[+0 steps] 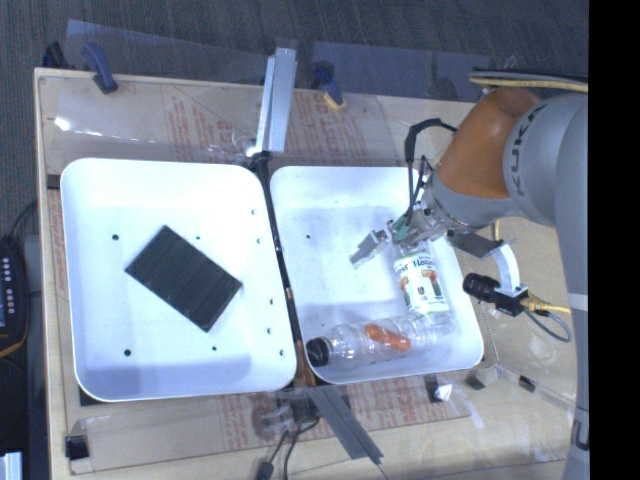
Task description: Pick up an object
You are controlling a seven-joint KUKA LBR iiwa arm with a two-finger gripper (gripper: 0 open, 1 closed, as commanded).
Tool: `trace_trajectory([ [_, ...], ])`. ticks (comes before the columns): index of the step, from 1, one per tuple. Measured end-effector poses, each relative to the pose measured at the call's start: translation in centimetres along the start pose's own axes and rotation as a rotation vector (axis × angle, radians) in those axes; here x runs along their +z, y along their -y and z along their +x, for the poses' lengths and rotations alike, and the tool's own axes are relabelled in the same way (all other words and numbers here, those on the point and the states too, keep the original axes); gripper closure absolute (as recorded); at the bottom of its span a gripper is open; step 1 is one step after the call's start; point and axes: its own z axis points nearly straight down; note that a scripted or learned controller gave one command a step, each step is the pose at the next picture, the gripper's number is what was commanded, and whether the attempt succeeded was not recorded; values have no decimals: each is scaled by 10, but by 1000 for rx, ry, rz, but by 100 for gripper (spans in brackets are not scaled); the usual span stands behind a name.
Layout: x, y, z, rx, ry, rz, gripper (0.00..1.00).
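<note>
Over the right-hand shallow white bin [300, 268], the grey arm with its orange band [500, 158] reaches in from the right, and its hand [375, 246] sits low above the bin's middle. Whether the hand is spread or closed, I cannot tell; the metal parts are small and blur against the white floor, and nothing can be made out as gripped.

Just below and right of the hand stands or leans a small clear bottle with a white-and-orange label [422, 283], close to the bin's right wall; its top end is partly masked by the wrist. Along the bin's near wall lies a clear plastic bottle with a black cap and something orange inside [370, 343], its cap pointing left toward the divide between the bins. Its transparent body is hard to trace against the white.

Open floor remains in the upper left part of this bin, near the rim.

Well apart, in the left white bin [90, 188], a dark grey flat rectangular pad [183, 277] lies turned at a slant, with bare floor all round it.

Both bins rest on the pale tabletop [160, 108].
</note>
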Motion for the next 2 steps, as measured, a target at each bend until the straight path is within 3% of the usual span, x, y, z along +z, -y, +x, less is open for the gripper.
trace_trajectory([
  [1,0,0,0,0,0,0,0],
  [2,-30,1,5,-276,5,-3,0],
])
